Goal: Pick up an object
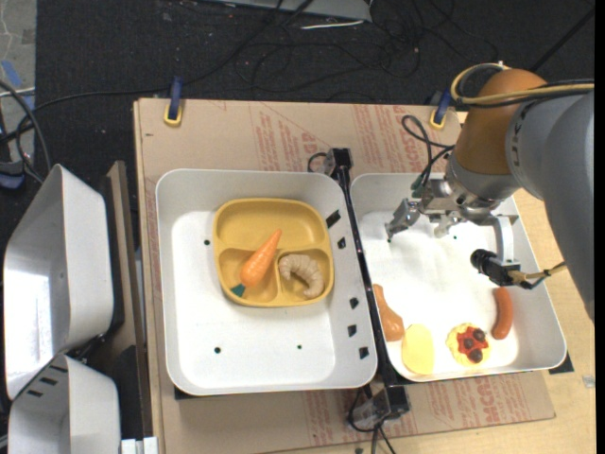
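No object is yet in the grip; we judge the task to be at the approach step. The candidates nearest the tool lie along the near side of the right bin (437, 282): a toy sausage (502, 312) by the right wall, a round red-and-yellow toy piece (470, 343) just beside it, a pale yellow piece (418, 348), and an orange drumstick-shaped piece (388, 316) against the left wall. All four lie apart from the tool.

The gripper (423, 229) hangs over the far part of the same bin, above bare white floor. Its claw appears spread, with nothing between the fingers. The grey arm (553, 149) enters from the right, its orange band above the wrist.

In the left bin (189, 253) we note a yellow divided plate (227, 223) holding a toy carrot (261, 259) and a pale curled shrimp-like piece (304, 272), in separate compartments. Both bins rest on a cardboard-covered bench (284, 130).

In our judgement, the next move calls for travel toward the near side of the right bin, alignment over one piece, then descent and closure. The sausage looks the most favourable: it is narrow and lies clear of its neighbours. The drumstick piece is doubtful, as it sits close against the wall.
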Available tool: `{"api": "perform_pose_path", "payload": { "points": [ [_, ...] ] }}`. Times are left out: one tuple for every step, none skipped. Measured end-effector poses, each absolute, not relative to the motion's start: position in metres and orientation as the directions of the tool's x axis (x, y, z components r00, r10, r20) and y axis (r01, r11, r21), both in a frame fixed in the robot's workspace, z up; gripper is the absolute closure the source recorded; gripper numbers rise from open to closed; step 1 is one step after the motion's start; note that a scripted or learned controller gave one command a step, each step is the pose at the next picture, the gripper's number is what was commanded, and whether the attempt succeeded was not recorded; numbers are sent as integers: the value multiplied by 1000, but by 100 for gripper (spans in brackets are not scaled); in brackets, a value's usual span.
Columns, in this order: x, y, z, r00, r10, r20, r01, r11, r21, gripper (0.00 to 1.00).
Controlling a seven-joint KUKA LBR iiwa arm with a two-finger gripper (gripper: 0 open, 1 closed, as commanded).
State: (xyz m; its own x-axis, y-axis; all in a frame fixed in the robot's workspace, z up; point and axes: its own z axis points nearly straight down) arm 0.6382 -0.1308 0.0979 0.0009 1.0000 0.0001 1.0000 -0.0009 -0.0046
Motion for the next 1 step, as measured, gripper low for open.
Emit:
{"api": "perform_pose_path", "payload": {
  "points": [
    [640, -131, 113, 1, 1000, -1, 1000, -1, 2, 100]
  ]
}}
